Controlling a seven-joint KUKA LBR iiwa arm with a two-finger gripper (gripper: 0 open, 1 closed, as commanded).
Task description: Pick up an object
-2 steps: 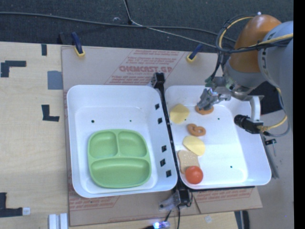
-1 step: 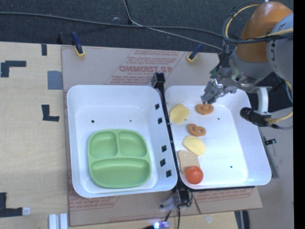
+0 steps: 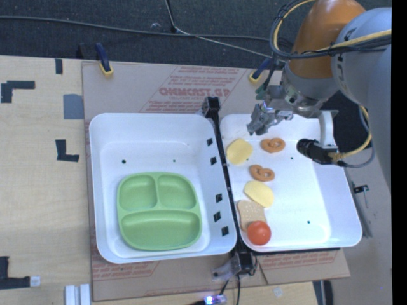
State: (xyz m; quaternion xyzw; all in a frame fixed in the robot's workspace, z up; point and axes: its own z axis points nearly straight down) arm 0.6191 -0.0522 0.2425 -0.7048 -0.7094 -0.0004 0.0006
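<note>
1. The gripper (image 3: 259,123) hangs over the far left corner of the right bin (image 3: 318,202); whether its claw is wide or narrow cannot be told, and nothing shows between it.
2. Just beside it lie a pretzel (image 3: 273,145) and a yellow chip (image 3: 240,151).
3. Nearer the camera lie a second pretzel (image 3: 261,173), another yellow piece (image 3: 259,194), a toast slice (image 3: 250,211) and a tomato (image 3: 259,233).
4. The left bin (image 3: 108,145) holds a green divided plate (image 3: 159,210).
</note>
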